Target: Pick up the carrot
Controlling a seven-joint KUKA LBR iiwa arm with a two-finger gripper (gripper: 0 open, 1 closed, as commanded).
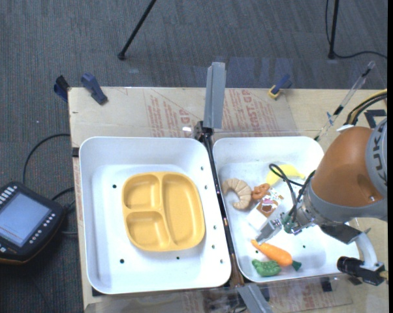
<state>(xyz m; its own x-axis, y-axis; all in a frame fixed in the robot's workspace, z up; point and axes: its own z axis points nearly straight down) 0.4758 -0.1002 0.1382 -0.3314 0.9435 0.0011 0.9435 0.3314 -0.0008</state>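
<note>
From the camera view above the bench, the arm (350,175) is reaching in from three o'clock over the right bin (314,145), and its gripper (273,227) is hanging just above the bin floor with nothing pinched in it; whether its tips are spread or pressed together I cannot tell, since they are showing too small. The carrot (273,253) is lying flat in that bin toward six o'clock, just below the gripper, its orange body slanting with green tops at the four o'clock end, and a green toy vegetable (266,268) is sitting just beside it. A croissant (238,193), a small pretzel-like piece (262,190) and a yellow banana (288,172) are resting further toward twelve o'clock. The left bin (95,155) is carrying a yellow divided plate (162,211). The carrot is looking like a light, stiff plastic toy, probably smooth and prone to rolling, so gripping across its thicker middle is seeming safest.
</note>
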